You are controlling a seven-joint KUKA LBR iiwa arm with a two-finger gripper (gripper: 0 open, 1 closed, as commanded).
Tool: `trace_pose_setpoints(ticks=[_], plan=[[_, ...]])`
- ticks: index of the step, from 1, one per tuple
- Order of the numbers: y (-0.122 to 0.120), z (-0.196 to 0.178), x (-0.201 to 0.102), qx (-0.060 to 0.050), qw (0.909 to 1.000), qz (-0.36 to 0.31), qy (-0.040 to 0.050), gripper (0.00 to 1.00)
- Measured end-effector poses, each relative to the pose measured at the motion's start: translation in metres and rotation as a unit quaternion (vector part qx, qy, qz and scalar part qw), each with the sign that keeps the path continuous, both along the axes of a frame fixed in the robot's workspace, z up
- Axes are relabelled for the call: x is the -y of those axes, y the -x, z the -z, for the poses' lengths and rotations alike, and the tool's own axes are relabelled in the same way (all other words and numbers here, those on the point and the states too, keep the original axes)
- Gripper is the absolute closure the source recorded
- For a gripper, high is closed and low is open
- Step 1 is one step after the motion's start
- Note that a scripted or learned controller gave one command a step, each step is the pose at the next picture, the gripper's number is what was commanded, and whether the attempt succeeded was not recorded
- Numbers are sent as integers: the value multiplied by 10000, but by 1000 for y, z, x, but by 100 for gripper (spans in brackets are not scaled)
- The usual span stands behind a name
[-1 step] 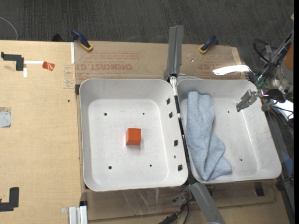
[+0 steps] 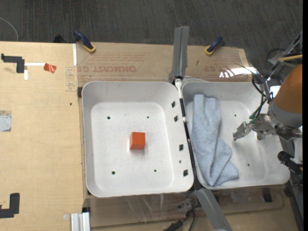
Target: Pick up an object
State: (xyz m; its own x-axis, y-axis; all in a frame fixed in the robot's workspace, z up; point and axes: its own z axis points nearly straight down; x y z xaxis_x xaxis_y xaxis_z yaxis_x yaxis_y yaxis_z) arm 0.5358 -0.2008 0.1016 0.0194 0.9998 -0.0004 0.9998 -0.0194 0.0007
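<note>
Orange cube [image 2: 137,141] sits in our left bin [image 2: 96,129]; fingers [image 2: 239,134] (state we cannot tell) hover beside the towel [image 2: 211,138].

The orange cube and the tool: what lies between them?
In the camera view, the grey towel and the bins' divider lie between the orange cube and the tool.

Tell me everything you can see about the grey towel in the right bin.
The towel is pale blue-grey, soft terry-like cloth, loosely folded into a long strip with creases down its length. It lies flat on the floor of the right bin, along the bin's left side, running from near the far wall to the near wall, where it bunches wider. The gripper hangs to its right, apart from it.
</note>
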Motion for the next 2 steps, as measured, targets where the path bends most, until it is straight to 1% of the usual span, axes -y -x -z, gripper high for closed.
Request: trace_pose_setpoints(ticks=[1, 2], plan=[[0, -9, 1, 1, 10000, 18, 2, 100], [0, 10, -32, -10, 9945, -1047, -4, 100]])
